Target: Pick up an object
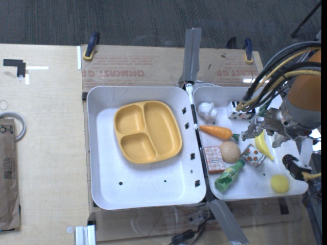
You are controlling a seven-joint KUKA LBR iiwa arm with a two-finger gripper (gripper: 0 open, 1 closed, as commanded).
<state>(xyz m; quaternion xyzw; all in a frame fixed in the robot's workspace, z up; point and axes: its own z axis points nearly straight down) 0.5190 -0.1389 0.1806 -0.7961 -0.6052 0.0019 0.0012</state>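
Observation:
My gripper (259,130) hangs over the right side of the right bin (219,97), under the grey arm with its orange band. A yellow banana (264,147) lies right beneath it, and I cannot tell whether they touch. A small red-and-white patterned cube (253,155) sits just left of the banana. Further left are an orange carrot (216,132), a tan round ball (230,151), a red-and-white packet (213,158) and a green bottle (228,176). A yellow lemon (279,184) rests near the bin's front right corner.
A small white object (206,109) and a black-and-white item (238,115) lie at the back of the right bin. The left bin (102,188) holds a yellow divided plate (148,131). Cables arch above the arm. A brown bag (7,172) lies at the far left.

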